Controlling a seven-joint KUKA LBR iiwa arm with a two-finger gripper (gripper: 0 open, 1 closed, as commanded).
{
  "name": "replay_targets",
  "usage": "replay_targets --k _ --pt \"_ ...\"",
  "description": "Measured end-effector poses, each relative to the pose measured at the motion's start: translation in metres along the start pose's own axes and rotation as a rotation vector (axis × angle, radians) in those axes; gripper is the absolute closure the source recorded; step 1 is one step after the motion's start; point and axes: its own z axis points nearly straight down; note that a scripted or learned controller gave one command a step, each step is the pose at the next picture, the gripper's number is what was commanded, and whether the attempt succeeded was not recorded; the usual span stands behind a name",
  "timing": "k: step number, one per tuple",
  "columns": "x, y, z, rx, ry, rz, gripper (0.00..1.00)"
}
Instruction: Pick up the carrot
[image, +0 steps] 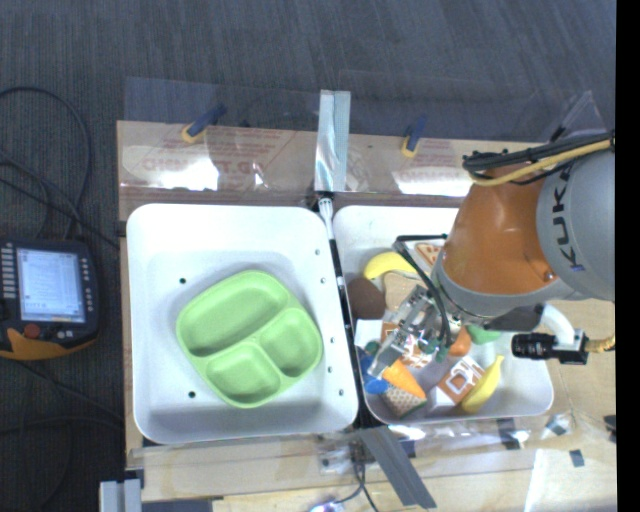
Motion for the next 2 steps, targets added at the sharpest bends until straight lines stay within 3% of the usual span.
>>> replay_targets --k 1,2 --pt "0.003 0.035 -0.001 0.004 -0.005 -0.142 1.00" --pt "0.024 0.034 -0.010 0.001 0.004 -0.582 1.00"
